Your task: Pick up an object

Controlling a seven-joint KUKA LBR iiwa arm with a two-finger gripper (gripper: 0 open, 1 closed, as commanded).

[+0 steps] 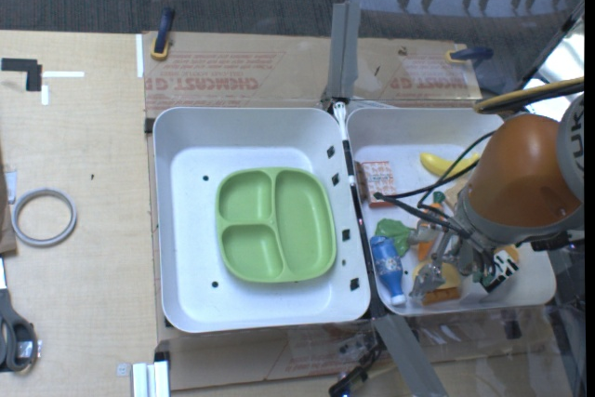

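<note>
A: As the view runs from big to small, what comes first?

B: One pale wooden bench (pixel 74 107). On it stand two white bins side by side, the left bin (pixel 186 200) and the right bin (pixel 400 130), meeting along their shared edge.

A: And the robot?

B: One arm (pixel 521 172), its orange band large at the right, reaches over the right bin. Its gripper (pixel 435 267) hangs low over the near half of that bin, among the small things there. Whether it is wide, narrow or holding anything cannot be told, because cables and the wrist cover it.

A: What does the left bin hold?

B: One green plate (pixel 279 223) with three compartments, lying flat in the middle.

A: Anything outside the bins?

B: One grey tape ring (pixel 42 217) lies on the bench at the left. One clamp (pixel 165 33) sits beyond the left bin and a second clamp (pixel 469 56) beyond the right bin, so two in all.

A: And the things to pick?

B: Six can be counted, all in the right bin:
- One blue tube (pixel 388 267) lies by the bin's left wall, just beside the gripper.
- One green piece (pixel 395 232) sits just above the tube.
- One orange piece (pixel 442 291) lies under the gripper, and whether they touch is unclear.
- One red-and-white card (pixel 376 178) lies at the far left.
- One yellow thing (pixel 435 165) lies near the card.
- One black-and-white checked piece (pixel 502 270) lies at the near right.
</note>
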